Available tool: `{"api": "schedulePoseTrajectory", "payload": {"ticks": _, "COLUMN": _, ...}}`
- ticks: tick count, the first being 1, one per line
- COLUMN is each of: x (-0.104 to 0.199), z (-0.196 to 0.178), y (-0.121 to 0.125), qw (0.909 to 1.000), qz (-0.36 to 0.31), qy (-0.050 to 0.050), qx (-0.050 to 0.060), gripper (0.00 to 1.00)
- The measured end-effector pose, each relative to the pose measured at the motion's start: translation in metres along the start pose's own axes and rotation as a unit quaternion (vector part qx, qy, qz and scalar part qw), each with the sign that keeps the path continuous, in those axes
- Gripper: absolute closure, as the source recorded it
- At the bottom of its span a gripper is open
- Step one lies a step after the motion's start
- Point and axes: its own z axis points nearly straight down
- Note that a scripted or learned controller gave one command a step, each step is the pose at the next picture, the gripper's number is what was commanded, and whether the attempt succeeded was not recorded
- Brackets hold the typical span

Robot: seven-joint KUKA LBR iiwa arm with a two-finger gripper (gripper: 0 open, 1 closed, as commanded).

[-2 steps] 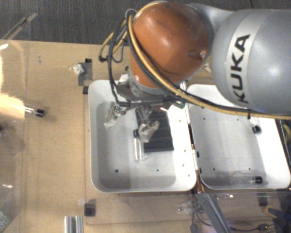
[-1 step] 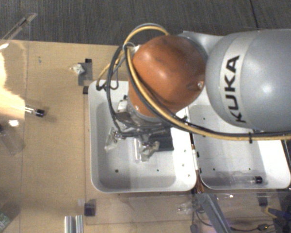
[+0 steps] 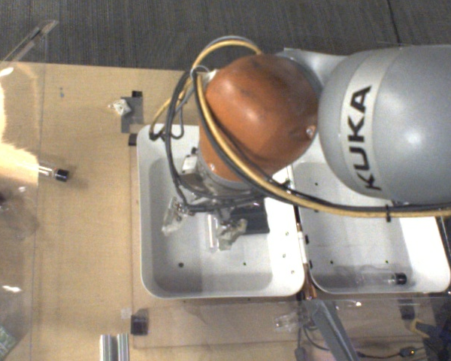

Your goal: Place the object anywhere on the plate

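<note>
Trouble could start with the small clear plastic tube with a black tip (image 3: 379,277), which I take to be the object. It lies flat near the lower edge of the right shallow white bin (image 3: 361,235). It looks round and slick, so it could roll away or slip out of a grab. Your tool (image 3: 208,228) hangs low over the left shallow white bin (image 3: 233,273), well apart from the tube, with both bin walls between them. You cannot tell if the tool is clenched or released, because the big grey and orange arm (image 3: 286,104) covers much of it.
</note>
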Motion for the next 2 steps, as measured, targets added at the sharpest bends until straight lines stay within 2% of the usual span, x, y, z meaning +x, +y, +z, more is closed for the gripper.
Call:
{"api": "schedulePoseTrajectory", "payload": {"ticks": 1, "x": -0.018, "z": -0.017, "y": -0.037, "qw": 0.9703, "qz": -0.242, "qy": 0.000, "qx": -0.001, "gripper": 0.00}}
{"api": "schedulePoseTrajectory", "payload": {"ticks": 2, "x": -0.026, "z": 0.064, "y": -0.040, "qw": 0.9869, "qz": -0.162, "qy": 0.001, "qx": -0.001, "gripper": 0.00}}
